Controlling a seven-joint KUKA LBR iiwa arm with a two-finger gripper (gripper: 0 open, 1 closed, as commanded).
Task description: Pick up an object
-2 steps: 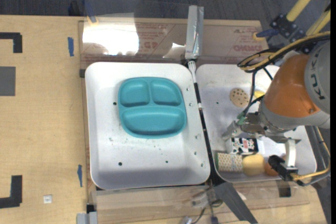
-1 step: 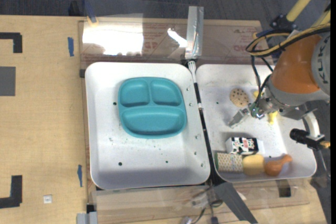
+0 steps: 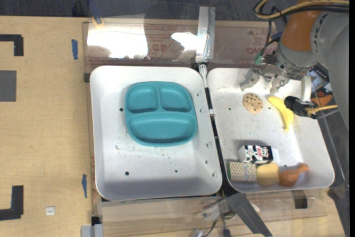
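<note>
We note the gripper hanging over the far end of the right bin, just beyond the chocolate-chip cookie and apart from it. Its two fingers are spread, with nothing between them. Close to the right of the cookie lies a banana, set at a slant. On the near side of the cookie, well apart from it, sits a small black-and-white box. Past that, along the bin's near wall, a tan speckled packet, a pale bun-like lump and an orange-brown piece sit in a row, touching. Left of the cookie, across the divide, a teal divided plate lies in the left bin.
</note>
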